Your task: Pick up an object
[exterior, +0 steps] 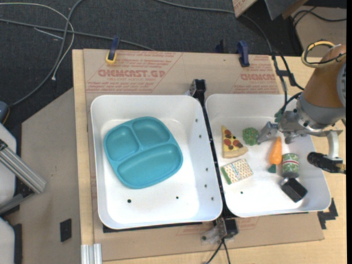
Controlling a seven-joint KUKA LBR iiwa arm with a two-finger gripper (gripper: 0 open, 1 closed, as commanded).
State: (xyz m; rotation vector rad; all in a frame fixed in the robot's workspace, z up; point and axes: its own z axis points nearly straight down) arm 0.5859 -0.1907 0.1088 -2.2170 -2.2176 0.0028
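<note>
We are looking down on a cardboard-covered worktop over dark carpet. The left bin is holding a blue plate; the right bin is holding pizza, broccoli, a carrot, a can. The pincer is hovering by the carrot; we cannot tell its state.

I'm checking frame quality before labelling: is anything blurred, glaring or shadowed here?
Camera view: even, soft lighting; the white bins are bright but keep their edges; the teal plate and pizza slice look sharp; the gripper appears slightly soft; small items cast only faint shadows.
</note>
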